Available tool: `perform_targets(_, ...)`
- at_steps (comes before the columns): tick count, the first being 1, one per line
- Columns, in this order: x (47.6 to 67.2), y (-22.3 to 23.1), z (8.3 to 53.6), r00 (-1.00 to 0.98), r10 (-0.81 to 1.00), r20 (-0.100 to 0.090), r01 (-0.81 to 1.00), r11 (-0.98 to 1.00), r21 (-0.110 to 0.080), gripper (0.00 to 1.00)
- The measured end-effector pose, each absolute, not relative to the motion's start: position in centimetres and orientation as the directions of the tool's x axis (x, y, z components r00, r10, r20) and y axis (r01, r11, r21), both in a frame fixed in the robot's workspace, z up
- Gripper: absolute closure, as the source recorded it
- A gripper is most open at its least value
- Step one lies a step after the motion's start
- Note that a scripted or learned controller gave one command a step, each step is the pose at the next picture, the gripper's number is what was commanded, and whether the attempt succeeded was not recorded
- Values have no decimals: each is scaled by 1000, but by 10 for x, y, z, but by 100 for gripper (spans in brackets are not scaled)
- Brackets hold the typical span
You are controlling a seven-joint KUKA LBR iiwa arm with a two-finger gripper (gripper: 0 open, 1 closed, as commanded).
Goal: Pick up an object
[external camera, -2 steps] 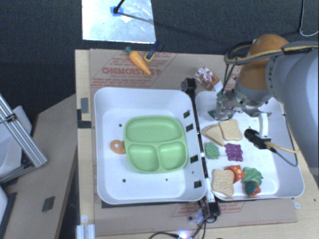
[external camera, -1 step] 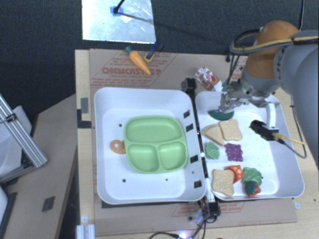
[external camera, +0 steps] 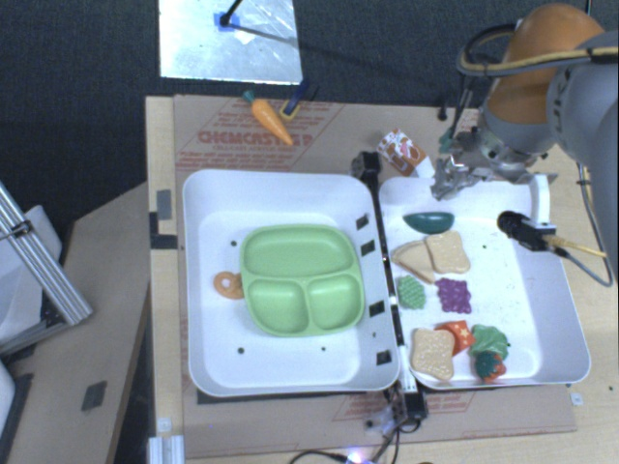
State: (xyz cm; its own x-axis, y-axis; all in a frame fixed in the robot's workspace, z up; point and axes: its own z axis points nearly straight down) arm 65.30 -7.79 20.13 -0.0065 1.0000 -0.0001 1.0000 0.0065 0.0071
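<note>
Teal toy bowl (external camera: pixel 428 222), small and shallow, seen edge-on as a dark crescent; the likeliest item for the pick, being the nearest to the pincer (external camera: pixel 448 180).

Location: upper part of the right bin (external camera: pixel 527 288), close to the wall it shares with the left bin (external camera: pixel 208 220). It stands clear of its neighbours, with two toy bread slices (external camera: pixel 448 252) just below it.

Appearance: a single dark blue-green colour, smooth, with a rounded underside and a thin rim. No markings can be made out.

Handling (judged): probably hollow moulded plastic, so light, stiff and not fragile. The surface looks slick and the belly is curved, so a squeeze across the body may skid off or tip it.

Hold (judged): best taken across the rim, one side inside and one outside, or across its narrow width from straight above.

Pincer: hangs over the top edge of the right bin, just above and slightly right of the bowl, not touching it. Nothing is seen in its grip. Whether it stands wide or narrow cannot be told.

Other stock: purple toy grapes (external camera: pixel 454 296) in the right bin; a green divided plate (external camera: pixel 298 278) in the left.
</note>
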Motion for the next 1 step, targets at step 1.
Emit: perform_targets(1, 654, -78, 226, -6, 1000, 0, 1000, 6, 4, 100)
